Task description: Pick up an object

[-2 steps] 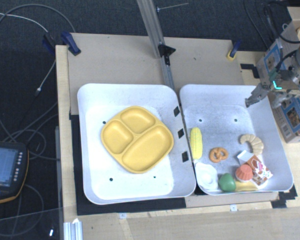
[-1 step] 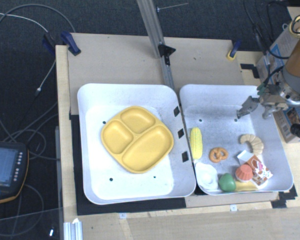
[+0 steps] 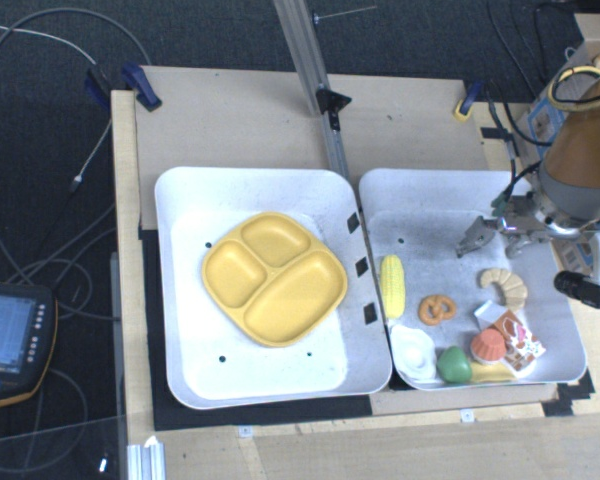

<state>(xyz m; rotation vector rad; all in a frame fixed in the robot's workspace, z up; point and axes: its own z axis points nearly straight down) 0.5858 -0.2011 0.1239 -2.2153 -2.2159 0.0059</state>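
We see two bins side by side. The left bin [image 3: 180,268] holds a divided plate [image 3: 274,278] at its middle. In the right bin [image 3: 430,198], a corn cob [image 3: 392,285] lies by the left wall, a pretzel [image 3: 437,310] right of it, a croissant [image 3: 505,285] farther right. The gripper [image 3: 500,236] hangs just behind the croissant.

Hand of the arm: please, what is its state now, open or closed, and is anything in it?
Hand: open, fingers spread above the right bin, nothing between them; the croissant lies just below it, apart from it.
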